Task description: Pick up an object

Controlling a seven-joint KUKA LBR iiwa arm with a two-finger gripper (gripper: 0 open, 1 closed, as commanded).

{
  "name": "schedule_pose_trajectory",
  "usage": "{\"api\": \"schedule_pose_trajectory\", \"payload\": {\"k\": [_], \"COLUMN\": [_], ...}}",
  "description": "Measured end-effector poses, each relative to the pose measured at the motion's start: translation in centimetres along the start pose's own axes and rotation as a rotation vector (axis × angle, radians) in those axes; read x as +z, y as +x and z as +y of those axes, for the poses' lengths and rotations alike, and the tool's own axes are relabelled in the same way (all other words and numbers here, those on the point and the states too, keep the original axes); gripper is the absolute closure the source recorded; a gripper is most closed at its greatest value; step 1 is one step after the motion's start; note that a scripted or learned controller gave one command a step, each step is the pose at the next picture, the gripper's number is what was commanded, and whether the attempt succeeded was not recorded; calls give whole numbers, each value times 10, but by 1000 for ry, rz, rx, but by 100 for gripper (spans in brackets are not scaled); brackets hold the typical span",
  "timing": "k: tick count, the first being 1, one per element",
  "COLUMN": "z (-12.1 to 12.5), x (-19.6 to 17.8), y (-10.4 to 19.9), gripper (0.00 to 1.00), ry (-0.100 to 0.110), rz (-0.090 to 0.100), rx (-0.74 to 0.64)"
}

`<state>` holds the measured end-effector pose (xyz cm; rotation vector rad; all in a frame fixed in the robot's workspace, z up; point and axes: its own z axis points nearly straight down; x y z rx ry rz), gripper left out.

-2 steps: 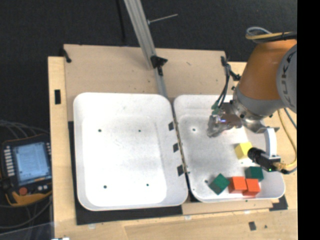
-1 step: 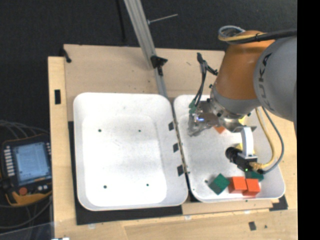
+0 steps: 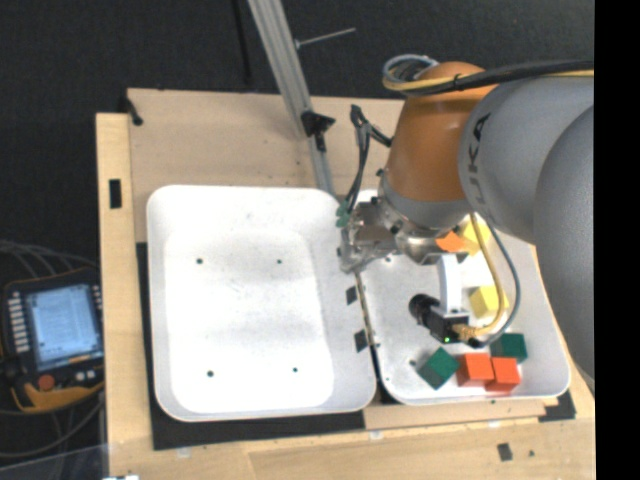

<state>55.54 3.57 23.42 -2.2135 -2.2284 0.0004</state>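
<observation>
Orange blocks [image 3: 490, 370] and green block [image 3: 436, 368] sit near side of right bin [image 3: 398, 313]; my gripper [image 3: 366, 236] at its left rim, state cannot tell. Best centre over one block, descend straight.

One fixed camera sits above the desk [image 3: 200, 148] and looks down at a slant, close enough to take in both bins. The left bin [image 3: 250, 298] lies toward 9 o'clock and the right bin [image 3: 535, 318] toward 4 o'clock. The arm [image 3: 530, 118] enters from 3 o'clock.
</observation>
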Motion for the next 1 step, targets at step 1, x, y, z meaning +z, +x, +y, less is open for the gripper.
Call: {"api": "schedule_pose_trajectory", "payload": {"k": [1], "z": [0], "x": [2], "y": [44], "gripper": [100], "ry": [-1], "rz": [1], "rx": [0]}}
